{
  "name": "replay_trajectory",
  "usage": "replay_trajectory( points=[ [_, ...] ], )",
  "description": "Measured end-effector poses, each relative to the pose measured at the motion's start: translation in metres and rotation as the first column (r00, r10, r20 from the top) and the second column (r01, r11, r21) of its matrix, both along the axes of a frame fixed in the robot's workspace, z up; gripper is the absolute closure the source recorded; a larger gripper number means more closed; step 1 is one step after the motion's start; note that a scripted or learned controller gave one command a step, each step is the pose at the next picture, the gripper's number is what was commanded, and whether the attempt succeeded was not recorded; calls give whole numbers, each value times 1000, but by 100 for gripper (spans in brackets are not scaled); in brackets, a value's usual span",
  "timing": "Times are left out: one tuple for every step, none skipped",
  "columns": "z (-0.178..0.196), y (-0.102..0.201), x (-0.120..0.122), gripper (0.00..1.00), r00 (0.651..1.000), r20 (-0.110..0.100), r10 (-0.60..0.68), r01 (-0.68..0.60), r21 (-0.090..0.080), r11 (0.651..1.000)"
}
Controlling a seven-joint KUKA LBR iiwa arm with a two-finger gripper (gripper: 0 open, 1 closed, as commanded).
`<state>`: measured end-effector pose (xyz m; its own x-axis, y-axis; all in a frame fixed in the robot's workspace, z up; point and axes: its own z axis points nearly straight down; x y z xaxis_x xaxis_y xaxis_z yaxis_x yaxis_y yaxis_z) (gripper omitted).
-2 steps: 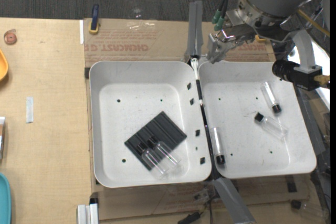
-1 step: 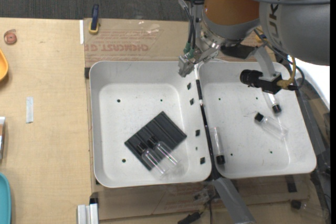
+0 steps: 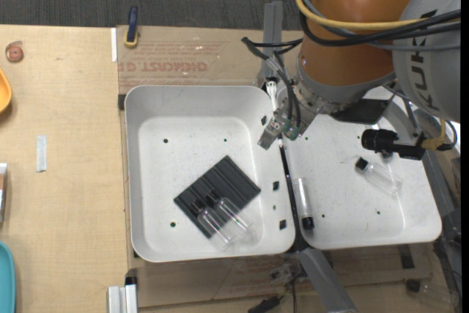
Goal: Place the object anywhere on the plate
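Vials point(image 3: 223, 220), clear and seemingly a pair, lay on the black ridged plate point(image 3: 220, 183) in the left bin point(image 3: 146, 121), axes diagonal, down-left of the gripper point(image 3: 275, 134), whose grasp I couldn't tell.

Black ridged plate point(image 3: 218, 193) in left bin point(image 3: 146, 157), clear tube point(image 3: 223, 220) overlapping its lower edge, gripper point(image 3: 277, 133) above the bins' divide

light: bright, even | glare: white bins point(image 3: 146, 121) washed out | shadows: soft | focus: slightly soft
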<state>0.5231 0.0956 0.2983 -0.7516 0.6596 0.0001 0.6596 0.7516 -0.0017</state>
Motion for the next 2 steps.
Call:
replay_trajectory(
  points=[
    [-7, -36, -10, 100, 927, 0, 375, -375, 1, 927],
    [-19, -58, 15, 100, 761, 3, 649, -649, 1, 761]
  ],
)
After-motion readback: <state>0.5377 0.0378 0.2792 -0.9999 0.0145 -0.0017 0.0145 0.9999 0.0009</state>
